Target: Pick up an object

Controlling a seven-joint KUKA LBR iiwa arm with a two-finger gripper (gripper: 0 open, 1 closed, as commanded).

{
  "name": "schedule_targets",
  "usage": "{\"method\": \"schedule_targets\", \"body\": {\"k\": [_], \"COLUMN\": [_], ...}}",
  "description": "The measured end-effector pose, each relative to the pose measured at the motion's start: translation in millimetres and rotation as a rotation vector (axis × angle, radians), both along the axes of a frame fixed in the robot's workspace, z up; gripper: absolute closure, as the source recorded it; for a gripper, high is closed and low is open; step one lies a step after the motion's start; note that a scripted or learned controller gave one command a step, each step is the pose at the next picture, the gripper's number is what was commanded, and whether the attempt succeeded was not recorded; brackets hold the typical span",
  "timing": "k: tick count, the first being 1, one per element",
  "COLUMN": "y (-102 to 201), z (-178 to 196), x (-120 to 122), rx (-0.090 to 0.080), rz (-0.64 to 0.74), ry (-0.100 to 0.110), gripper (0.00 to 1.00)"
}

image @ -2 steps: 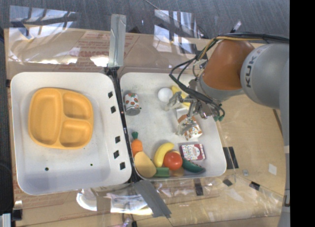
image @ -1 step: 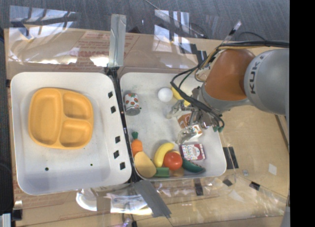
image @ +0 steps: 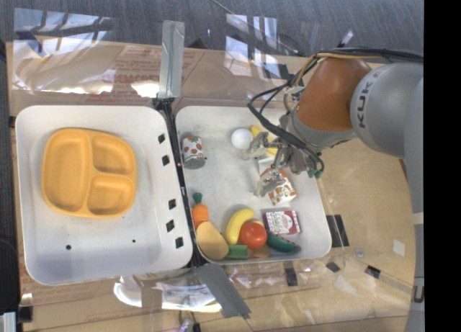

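Note:
My gripper (image: 271,163) hangs low over the right part of the right bin (image: 216,125), below the arm's orange band (image: 328,96). Directly under and beside it lies a small red-and-white carton (image: 281,191). A white egg (image: 241,137) and a yellow piece (image: 259,135) lie just to the gripper's left. A small printed can (image: 192,150) stands near the bin's left wall. Along the front of the bin lie a carrot (image: 200,213), a banana (image: 240,222), a tomato (image: 253,235), a red box (image: 282,221) and a green vegetable (image: 285,245).
The left bin (image: 43,258) holds a yellow divided plate (image: 88,172). A tan pear-shaped piece (image: 211,240) sits in the right bin's front left corner. Black cables (image: 270,96) loop from the wrist over the bin's back edge.

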State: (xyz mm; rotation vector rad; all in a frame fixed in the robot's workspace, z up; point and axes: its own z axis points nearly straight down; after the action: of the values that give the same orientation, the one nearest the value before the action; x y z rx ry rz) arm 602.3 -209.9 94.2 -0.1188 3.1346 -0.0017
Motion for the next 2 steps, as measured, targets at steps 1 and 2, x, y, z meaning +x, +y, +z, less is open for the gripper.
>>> {"method": "schedule_targets", "body": {"k": [1, 2], "y": [1, 96], "z": [12, 123], "x": [2, 59], "rx": [-0.001, 0.000], "rz": [0.005, 0.122], "ry": [-0.005, -0.010], "gripper": [1.00, 1.00]}}
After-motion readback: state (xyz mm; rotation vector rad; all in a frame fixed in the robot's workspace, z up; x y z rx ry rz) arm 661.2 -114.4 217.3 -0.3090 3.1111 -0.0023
